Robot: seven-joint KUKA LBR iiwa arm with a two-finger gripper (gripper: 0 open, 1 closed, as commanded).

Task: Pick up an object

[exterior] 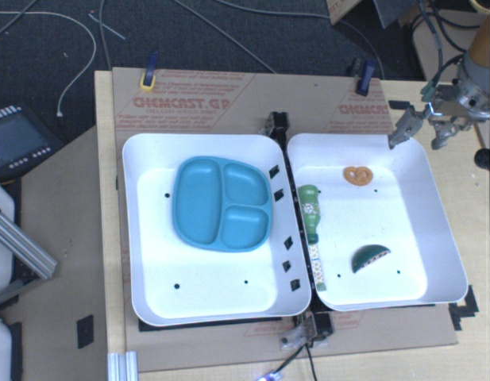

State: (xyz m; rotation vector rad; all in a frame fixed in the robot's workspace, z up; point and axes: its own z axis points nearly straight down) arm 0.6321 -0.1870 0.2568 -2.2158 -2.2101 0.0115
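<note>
From above, the camera view looks down on a tan cardboard sheet (229, 94) that lies on a light bench (102, 236), with dark carpet (229, 22) and loose thin cables (78, 38) behind it. Red print on the cardboard looks like "CHEMCAST", but the letters are too blurry to be sure. Two clips (150, 73) pinch its far edge. Two white bins sit side by side. The left bin (149, 276) holds a blue plate with three sections (222, 204). The right bin (435, 252) holds a small brown pretzel (358, 175) near its far side, a green bottle (310, 212) lying along its left wall with a label too small to read, and a green watermelon-like slice (371, 257) toward the front. The gripper (423, 130) hangs over the right bin's far right corner, fingers spread wide, with nothing between them.
</note>
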